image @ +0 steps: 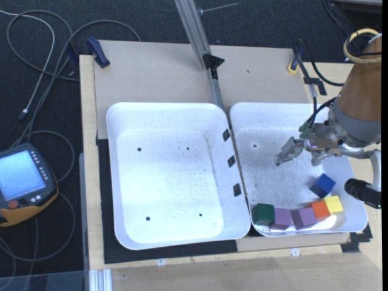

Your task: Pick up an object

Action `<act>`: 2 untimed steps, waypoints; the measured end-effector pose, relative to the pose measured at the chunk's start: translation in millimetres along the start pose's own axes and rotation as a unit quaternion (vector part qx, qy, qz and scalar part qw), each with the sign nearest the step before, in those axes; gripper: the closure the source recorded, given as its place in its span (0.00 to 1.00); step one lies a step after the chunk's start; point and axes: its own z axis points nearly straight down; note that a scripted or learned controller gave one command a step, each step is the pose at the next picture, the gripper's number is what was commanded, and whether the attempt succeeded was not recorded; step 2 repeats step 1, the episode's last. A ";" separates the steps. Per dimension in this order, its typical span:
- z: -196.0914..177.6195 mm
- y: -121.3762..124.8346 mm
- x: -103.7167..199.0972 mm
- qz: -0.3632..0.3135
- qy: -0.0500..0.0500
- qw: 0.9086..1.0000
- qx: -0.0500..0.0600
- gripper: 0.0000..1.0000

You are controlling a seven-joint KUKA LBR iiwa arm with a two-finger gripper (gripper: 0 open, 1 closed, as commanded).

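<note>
Several coloured blocks lie along the front edge of the right bin: a green cube, a purple block, a second purple block, an orange cube and a yellow cube. A blue cube sits just behind them. My gripper hangs over the middle of the right bin, behind and left of the blue cube. It is open, with one finger slanting left, and nothing sits between the fingers.
The left bin lies beside the right one, with black clips along the shared rim. A metal pole slants in from the back. A teach pendant and cables lie on the floor at left.
</note>
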 end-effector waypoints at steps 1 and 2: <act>32.3 23.3 -89.0 0.004 -0.003 1.000 0.000 0.00; 32.3 23.3 -89.0 0.004 -0.003 1.000 0.000 0.00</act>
